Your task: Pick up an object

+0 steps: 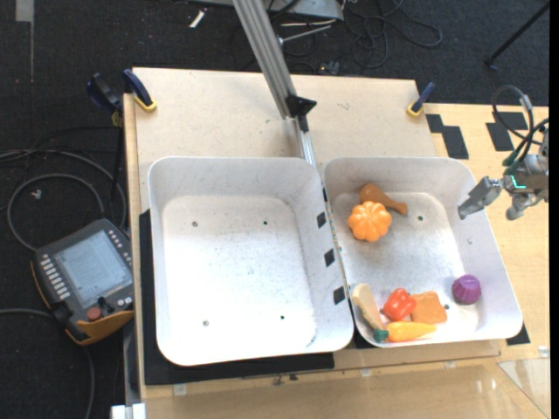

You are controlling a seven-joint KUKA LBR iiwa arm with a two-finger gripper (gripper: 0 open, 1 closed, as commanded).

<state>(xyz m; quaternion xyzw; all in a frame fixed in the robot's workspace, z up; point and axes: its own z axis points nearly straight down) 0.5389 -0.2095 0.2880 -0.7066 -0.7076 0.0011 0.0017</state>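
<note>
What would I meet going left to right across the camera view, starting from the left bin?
Left bin → orange pumpkin → red pepper → purple ball → gripper at the right bin's far right rim.

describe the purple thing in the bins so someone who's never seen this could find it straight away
Start at the right-hand white bin, the one holding toy food. Follow its right wall down toward the near corner: the small round purple object sits there by itself. Its neighbours to the left, a red pepper, an orange block and a carrot, are clustered together and are all red or orange; it is the only purple item.
</note>
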